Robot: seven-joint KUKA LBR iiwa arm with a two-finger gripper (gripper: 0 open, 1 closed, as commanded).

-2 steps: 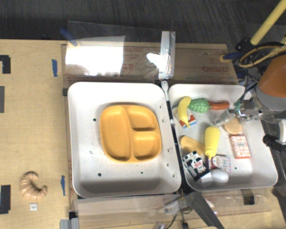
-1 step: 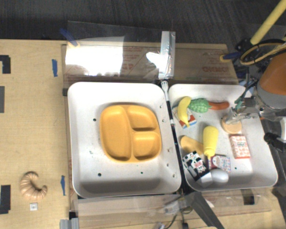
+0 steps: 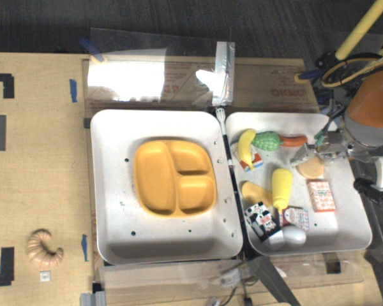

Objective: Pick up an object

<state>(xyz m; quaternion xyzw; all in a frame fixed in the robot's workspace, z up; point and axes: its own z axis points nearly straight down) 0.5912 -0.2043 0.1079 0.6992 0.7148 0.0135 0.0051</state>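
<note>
The right bin (image 3: 351,225) holds several small objects: a yellow banana (image 3: 246,146), a green toy vegetable (image 3: 266,141) with an orange carrot (image 3: 293,141) beside it, a yellow bottle (image 3: 281,187), a tan round biscuit (image 3: 311,168), a pink packet (image 3: 321,195), a black-and-white patterned piece (image 3: 260,217) and a grey rounded item (image 3: 293,236). My gripper (image 3: 322,146) hangs low over the right bin's far right part, just above the biscuit and next to the carrot's tip. Nothing visibly hangs from it.
The left bin (image 3: 108,171) carries a yellow divided plate (image 3: 174,176). A tan croissant-like toy (image 3: 45,247) lies on the bench at the lower left. Clear plastic sheeting (image 3: 159,75) and cables (image 3: 345,69) sit behind the bins. The arm's orange band (image 3: 373,104) is at the right edge.
</note>
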